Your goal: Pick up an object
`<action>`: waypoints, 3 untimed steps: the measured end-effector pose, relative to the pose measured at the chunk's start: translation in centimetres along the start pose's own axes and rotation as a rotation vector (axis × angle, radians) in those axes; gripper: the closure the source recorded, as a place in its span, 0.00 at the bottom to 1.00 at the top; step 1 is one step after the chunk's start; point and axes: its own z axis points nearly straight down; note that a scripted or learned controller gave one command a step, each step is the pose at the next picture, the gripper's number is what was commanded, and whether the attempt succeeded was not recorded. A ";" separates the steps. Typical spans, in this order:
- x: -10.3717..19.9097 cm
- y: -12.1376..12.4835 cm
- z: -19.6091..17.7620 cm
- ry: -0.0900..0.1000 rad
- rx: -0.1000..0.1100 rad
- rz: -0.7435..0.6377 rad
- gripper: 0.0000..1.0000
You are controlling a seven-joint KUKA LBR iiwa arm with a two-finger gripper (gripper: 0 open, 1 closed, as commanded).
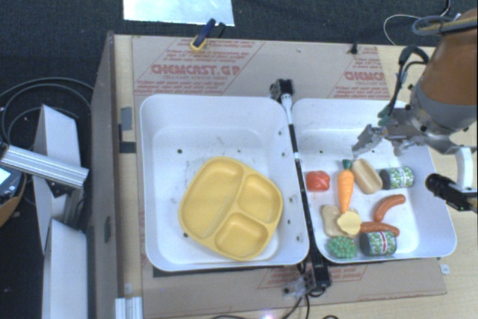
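Looking at the right bin, the big risk is crowding. All the toy food is bunched toward its near edge and middle, so a blind descent could land on two pieces at once or push one into its neighbour. The claw hangs over the far half of that bin, above bare white floor, close to the bread roll and the carrot. I honestly can't tell whether it's apart or together; it's just a grey blur at this angle, and nothing visible sits in it.

Shapes matter here. The carrot is a smooth tapered cone with a green top, so it could squirt out if pinched off-centre. The sausage is a slick curved cylinder lying at a slant, likely to roll. Two cans, one near the right edge and another near the near edge, lie on their sides, round and probably hard plastic, so also rollers. The red pepper sits just beside the divider wall, where a finger might clip the rim. The pea cluster looks bumpy.

The left bin holds a glossy yellow compartment tray, flat and thin-lipped, a poor pick I'd guess.
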 end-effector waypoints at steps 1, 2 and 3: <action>0.8 2.4 11.5 0.000 0.003 0.000 0.00; 0.7 0.7 14.2 -0.003 -0.009 0.001 0.00; 2.5 -1.3 14.1 -0.004 -0.011 0.002 0.00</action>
